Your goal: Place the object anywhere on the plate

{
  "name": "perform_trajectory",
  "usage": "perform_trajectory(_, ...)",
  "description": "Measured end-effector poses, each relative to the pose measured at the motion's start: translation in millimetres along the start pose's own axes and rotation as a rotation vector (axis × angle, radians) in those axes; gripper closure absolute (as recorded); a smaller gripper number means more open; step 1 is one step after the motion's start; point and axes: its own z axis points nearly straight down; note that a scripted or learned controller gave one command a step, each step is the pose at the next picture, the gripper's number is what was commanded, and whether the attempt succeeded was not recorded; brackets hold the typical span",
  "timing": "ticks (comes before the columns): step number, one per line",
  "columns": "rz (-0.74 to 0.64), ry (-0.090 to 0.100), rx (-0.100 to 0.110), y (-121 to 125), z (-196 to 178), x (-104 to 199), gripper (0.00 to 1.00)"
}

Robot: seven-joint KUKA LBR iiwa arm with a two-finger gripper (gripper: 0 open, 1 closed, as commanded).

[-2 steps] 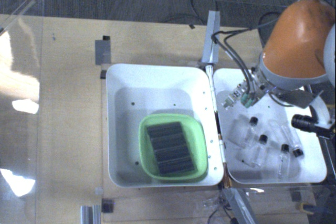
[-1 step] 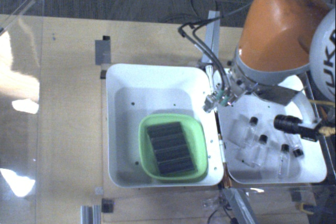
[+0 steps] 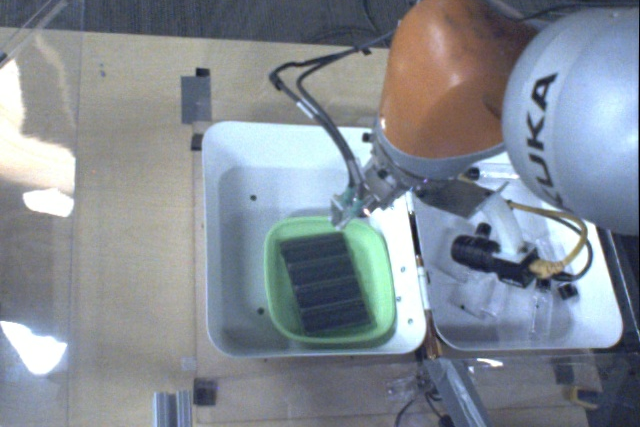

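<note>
A green square plate (image 3: 274,260) lies in the left white bin (image 3: 228,215), towards its front right. On the plate rests a dark ribbed rectangular object (image 3: 325,284), lying flat and slightly turned. My gripper (image 3: 351,205) hangs just over the plate's far rim, largely hidden beneath the orange band and grey wrist of the arm. The dark object lies apart from it, nearer the front of the plate.
The right bin (image 3: 603,320) holds a black cylindrical part (image 3: 489,257) with a yellow wire and several clear plastic pieces. A black cable (image 3: 312,107) loops from the arm over the left bin's far edge. The arm's bulk covers the wall between the bins.
</note>
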Motion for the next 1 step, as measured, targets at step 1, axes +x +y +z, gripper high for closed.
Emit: perform_trajectory(1, 0.0, 0.0, 0.0, 0.0, -0.1, 0.0, 0.0)
